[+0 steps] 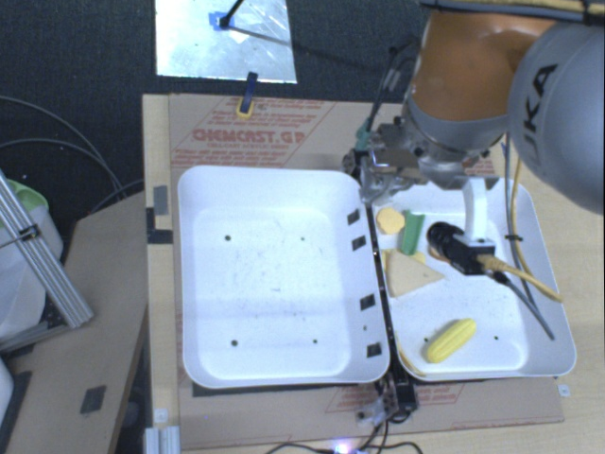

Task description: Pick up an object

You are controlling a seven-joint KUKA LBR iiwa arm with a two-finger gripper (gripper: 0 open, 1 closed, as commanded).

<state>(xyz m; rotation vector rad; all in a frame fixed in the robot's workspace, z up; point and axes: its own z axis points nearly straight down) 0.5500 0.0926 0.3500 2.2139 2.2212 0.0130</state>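
The pickable thing closest to the end effector (372,180) is a yellow round piece (388,220). On my screen it lies in the right bin (546,350), just on the camera side of the end effector and apart from it. A green block (412,233) sits just beside that piece, on the side toward the arm (473,74). Further toward the camera from the end effector lies a flat tan wedge (408,274), near the wall where the two bins meet. A yellow corn cob (450,340) lies well apart from the end effector, close to the bin's near rim.

The end effector hangs over the far corner of the right bin, by that shared wall. I cannot tell whether it is open or closed. The left bin (274,296) sits on the end effector's other side, away from the arm. Both bins rest on a printed cardboard sheet (255,132).
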